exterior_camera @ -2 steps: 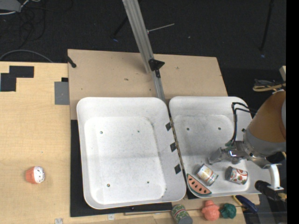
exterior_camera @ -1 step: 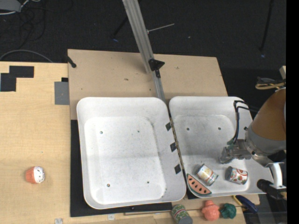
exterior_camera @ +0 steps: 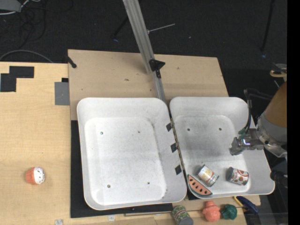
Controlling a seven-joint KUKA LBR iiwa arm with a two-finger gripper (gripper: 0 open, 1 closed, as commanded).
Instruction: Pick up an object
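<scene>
In the right bin lie three small objects near its front edge: a watermelon-slice toy, a small silver can and a second can with red and green print. My gripper hangs over the right side of that bin, above and slightly behind the printed can. Nothing shows between its fingers. The arm comes in from the right edge, orange band visible.
The left bin sits beside the right one. A metal rail slants across the bench behind the bins. A red-and-white ball lies on the wooden table at far left. Small toys sit just in front of the right bin.
</scene>
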